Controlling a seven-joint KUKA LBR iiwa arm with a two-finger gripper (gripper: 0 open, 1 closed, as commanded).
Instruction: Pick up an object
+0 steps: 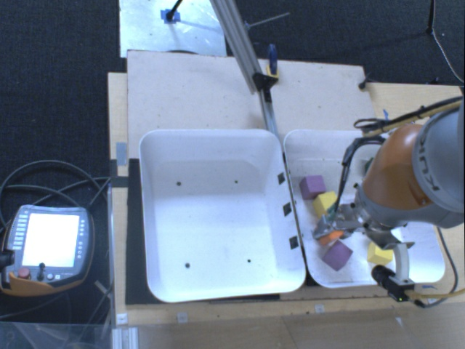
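Nearest you, just below the pincer [328, 231], a purple block [338, 255] lies on the floor of the right bin [436, 267], and beside it, under the arm's wrist, sits a yellow block [379, 253]. The pincer itself is low inside that bin, among the blocks, and you cannot tell how far it is open: its tips blur into a small orange piece [332, 235] at their end, and whether that piece is gripped or merely touched is not clear.

Just above the pincer rests a second yellow block [325, 203], and beyond it another purple block [312, 187]. All candidates for the pick are crowded close around the tips.

That crowding is your main risk. A closing stroke could nudge a neighbour aside or catch only an edge, so the piece may slip out on the lift. The pincer also works near the bin wall on its left, which could foul a finger.

Well to the left of the pincer lies the left bin [156, 151]. The bulky orange-banded arm [396, 173] covers much of the right bin's far side, so anything under it is hidden from you.
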